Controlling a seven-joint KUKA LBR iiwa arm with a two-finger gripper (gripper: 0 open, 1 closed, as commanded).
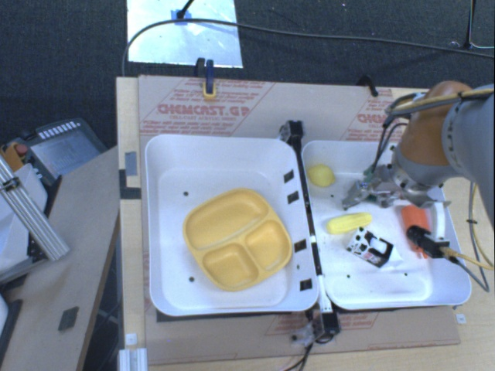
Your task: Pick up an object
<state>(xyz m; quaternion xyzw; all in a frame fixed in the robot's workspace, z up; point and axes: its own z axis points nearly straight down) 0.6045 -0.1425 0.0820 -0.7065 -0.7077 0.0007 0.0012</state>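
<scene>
A yellow divided plate with three compartments lies in the left white bin, tilted a little toward the front. A black divider strip runs between that bin and the right white bin. Both bins sit on a brown cardboard sheet with red lettering, held at its far edge by a yellow clamp. Beyond it, a shiny metal plate rests on dark carpet. At the left stand a grey table and an aluminium rail.
</scene>
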